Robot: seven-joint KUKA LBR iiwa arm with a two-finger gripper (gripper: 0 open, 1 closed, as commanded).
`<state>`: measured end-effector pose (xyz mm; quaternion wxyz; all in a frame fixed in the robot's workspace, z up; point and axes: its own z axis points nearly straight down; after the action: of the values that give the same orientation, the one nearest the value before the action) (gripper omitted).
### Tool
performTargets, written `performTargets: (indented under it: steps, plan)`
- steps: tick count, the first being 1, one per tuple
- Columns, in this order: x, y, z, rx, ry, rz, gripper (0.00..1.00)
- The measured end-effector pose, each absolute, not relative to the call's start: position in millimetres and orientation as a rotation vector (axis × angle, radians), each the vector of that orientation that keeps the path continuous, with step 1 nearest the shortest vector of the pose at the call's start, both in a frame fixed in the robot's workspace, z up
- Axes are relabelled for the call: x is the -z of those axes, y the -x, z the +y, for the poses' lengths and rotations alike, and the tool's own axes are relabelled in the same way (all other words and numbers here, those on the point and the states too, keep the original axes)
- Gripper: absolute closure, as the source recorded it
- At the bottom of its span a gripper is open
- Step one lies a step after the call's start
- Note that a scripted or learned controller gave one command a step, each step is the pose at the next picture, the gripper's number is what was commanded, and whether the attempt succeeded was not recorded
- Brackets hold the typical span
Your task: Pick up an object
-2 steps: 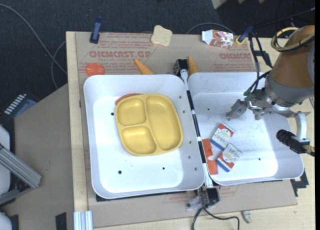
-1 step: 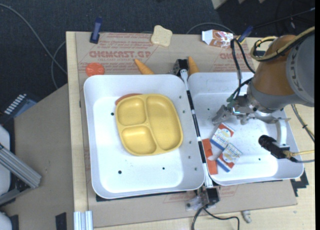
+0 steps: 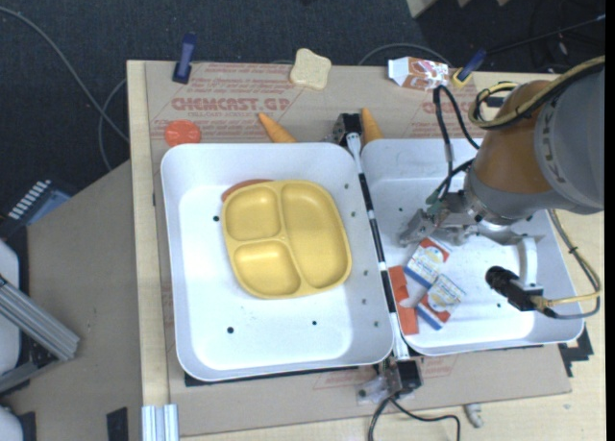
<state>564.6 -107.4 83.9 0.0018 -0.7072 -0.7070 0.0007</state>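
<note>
Brown cardboard covers the surface, which stands over a dark blue carpet and carries two white bins side by side. The left bin holds a yellow divided plate. In the right bin the pincer is low, just beside a small printed packet, and a red block lies near; whether the pincer is open or closed I cannot tell. A bread-shaped piece and a blue object lie behind the bins
</note>
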Motion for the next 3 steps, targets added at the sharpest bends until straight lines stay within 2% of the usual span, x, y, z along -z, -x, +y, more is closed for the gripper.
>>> performTargets:
  steps: [1,2,3]
  plan:
    - [-84.4,-557.2,-91.0,-0.001,2.219,-2.22,0.0]
    - [-84.5,-574.3,-93.5,0.001,2.222,-2.222,0.0]
    - [-84.4,-552.1,-96.2,-0.002,2.221,-2.219,0.0]
